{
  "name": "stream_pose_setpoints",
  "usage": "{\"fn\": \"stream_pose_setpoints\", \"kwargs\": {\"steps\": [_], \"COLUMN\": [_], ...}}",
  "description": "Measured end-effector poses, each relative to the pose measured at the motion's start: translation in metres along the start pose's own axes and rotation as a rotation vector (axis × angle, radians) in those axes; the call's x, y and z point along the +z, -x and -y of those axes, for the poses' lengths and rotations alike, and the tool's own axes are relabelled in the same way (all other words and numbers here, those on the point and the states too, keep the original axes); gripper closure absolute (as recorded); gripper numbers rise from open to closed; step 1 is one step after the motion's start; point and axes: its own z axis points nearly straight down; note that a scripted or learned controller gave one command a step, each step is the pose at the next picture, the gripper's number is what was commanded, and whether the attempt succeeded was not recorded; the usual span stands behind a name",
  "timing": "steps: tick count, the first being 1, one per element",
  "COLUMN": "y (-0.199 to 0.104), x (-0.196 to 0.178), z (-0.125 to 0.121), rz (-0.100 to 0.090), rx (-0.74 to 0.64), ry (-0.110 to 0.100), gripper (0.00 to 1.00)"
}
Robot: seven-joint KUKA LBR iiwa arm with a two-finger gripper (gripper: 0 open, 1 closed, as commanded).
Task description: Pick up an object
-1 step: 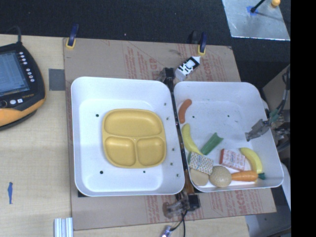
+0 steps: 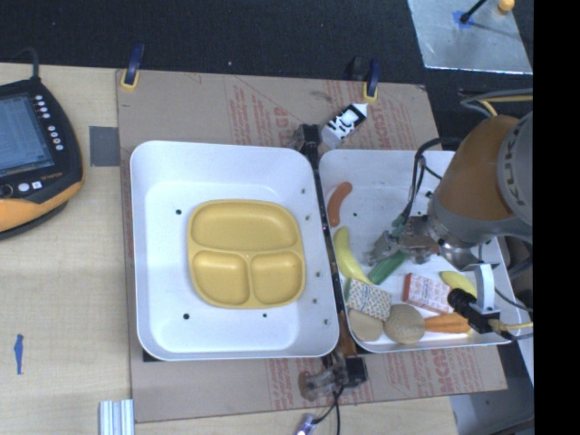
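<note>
My gripper [image 2: 400, 242] is low in the right bin [image 2: 381, 166], just above a green pepper-like piece [image 2: 388, 266]. Left of it lies a yellow banana [image 2: 347, 254], and a reddish sausage [image 2: 337, 202] sits farther back. Along the bin's front are a speckled cracker-like square [image 2: 369, 297], a beige potato [image 2: 405, 324], a flat tan disc [image 2: 364, 326] and an orange carrot [image 2: 444, 323]. A red and white packet [image 2: 426, 290] and a small yellow piece [image 2: 456, 281] lie under the wrist. The arm hides part of the bin's right side.
The left bin [image 2: 163, 243] holds a yellow three-compartment tray [image 2: 246, 252]. A teach pendant [image 2: 32, 157] rests on the bench at the far left. The bins' shared wall [image 2: 322, 234] runs close to the banana. A clip and cables [image 2: 331, 383] sit at the front.
</note>
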Motion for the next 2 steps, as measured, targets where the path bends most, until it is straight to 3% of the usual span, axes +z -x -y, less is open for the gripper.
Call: {"fn": "stream_pose_setpoints", "kwargs": {"steps": [1, 2], "y": [0.001, -0.077], "x": [-0.01, -0.101], "z": [0.0, -0.045], "rz": [0.002, -0.002], "rx": [-0.003, 0.002], "ry": [-0.002, 0.003], "gripper": [1.0, 1.0]}}
